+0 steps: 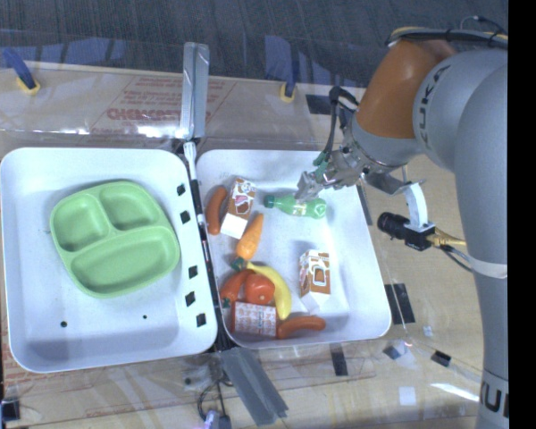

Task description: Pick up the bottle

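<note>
Bottle first: a small green one with a white label band, lying on its side in the right bin, near that bin's far wall. Its long axis runs roughly left to right across the picture, cap end pointing away from the arm. The jaws sit just above and slightly behind the bottle's middle, close over it or perhaps touching; from this slanted view it is not clear which. Whether the jaws are parted or closed cannot be told, as the wrist hides the tips, and nothing shows the bottle gripped between them. The coming move likely turns on a short drop straight down, with the jaws set across the bottle's short width rather than along its length.

Below the jaws, nearer the camera, lie a small printed carton, a banana and other toy foods. The carton's print is too small to read. Reversed red lettering shows on the clear sheet on the table beyond the bins, also unreadable.
</note>
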Controlling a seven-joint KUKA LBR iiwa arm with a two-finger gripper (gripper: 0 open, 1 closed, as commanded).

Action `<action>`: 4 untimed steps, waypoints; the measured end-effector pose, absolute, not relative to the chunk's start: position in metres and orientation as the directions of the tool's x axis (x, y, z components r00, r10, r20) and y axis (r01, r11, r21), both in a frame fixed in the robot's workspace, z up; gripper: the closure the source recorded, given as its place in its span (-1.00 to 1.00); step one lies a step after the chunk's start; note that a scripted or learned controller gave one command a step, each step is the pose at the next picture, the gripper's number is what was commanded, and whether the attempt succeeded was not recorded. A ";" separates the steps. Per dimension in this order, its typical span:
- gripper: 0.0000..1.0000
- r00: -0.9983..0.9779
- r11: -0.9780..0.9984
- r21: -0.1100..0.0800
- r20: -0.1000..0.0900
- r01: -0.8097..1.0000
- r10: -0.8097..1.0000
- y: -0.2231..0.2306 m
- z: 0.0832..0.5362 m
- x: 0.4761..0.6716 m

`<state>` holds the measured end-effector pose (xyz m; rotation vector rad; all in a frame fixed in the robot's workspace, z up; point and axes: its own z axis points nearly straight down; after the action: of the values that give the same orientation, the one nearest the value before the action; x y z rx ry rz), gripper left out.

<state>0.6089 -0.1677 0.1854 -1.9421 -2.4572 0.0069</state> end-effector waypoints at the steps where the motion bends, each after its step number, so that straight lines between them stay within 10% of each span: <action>1: -1.00 -0.231 0.231 -0.009 0.005 0.973 0.973 -0.168 0.185 0.609; 3: -1.00 -0.091 0.091 -0.011 0.004 0.996 0.996 -0.199 0.110 0.614; 4: 1.00 -0.095 0.095 -0.018 0.007 0.995 0.995 -0.198 0.117 0.613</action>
<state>0.6130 -0.1978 0.1169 -2.1021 -2.3117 0.0133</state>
